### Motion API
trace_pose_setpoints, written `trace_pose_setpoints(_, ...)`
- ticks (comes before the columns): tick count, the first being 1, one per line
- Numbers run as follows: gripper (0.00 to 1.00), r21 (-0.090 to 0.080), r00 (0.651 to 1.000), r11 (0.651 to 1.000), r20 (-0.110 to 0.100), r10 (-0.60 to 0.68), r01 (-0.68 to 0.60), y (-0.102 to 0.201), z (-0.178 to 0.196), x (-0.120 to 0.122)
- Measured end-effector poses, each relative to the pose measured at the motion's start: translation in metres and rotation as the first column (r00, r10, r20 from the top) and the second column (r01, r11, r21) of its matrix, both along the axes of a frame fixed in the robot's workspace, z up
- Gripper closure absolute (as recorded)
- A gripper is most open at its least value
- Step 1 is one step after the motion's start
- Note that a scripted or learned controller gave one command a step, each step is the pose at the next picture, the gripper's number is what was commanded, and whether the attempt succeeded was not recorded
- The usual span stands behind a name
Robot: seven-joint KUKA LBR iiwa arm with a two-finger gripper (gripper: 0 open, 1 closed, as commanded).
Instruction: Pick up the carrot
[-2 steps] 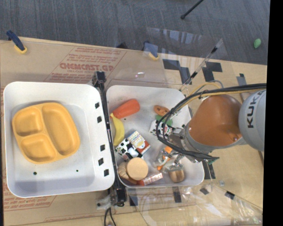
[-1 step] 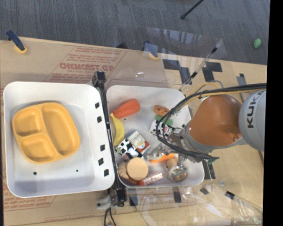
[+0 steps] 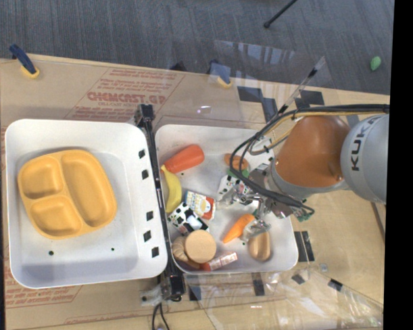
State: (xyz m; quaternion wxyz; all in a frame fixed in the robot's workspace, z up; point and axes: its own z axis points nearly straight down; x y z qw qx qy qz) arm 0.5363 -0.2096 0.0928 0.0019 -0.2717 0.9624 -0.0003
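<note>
Nearest the camera, along the front wall of my right-hand shallow white bin (image 3: pixel 284 262), sit one round tan wooden disc (image 3: pixel 201 246), one small red-and-white wrapped packet (image 3: pixel 221 261) and one brown egg-shaped piece (image 3: pixel 260 247). Just behind them lies the single small orange carrot (image 3: pixel 236 227), its long axis slanting across the bin floor, one end toward the front left and the other toward the back right, where it meets my jaws (image 3: pixel 256 211). I cannot tell how far my jaws are spread or whether they grip the carrot. Left of it are one black-and-white spotted toy (image 3: pixel 184 216), one yellow banana (image 3: pixel 170 190) and one small red-and-white carton (image 3: pixel 201 204). Farther back lies one larger orange-red cylinder (image 3: pixel 185 158). The left white bin (image 3: pixel 74 264) holds one yellow divided tray (image 3: pixel 65 191) with three compartments. Both bins rest on the tan desk (image 3: pixel 101 89).
</note>
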Motion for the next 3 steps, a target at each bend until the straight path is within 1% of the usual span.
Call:
trace_pose_setpoints(1,0.00,0.001,1.000,1.000,-0.004,-0.007,0.007,0.009,-0.001,-0.030)
trace_pose_setpoints(2,1.00,0.002,1.000,1.000,-0.001,-0.001,0.001,0.011,0.009,-0.028)
trace_pose_setpoints(3,1.00,-0.001,1.000,1.000,0.000,0.016,-0.016,0.019,0.039,-0.008)
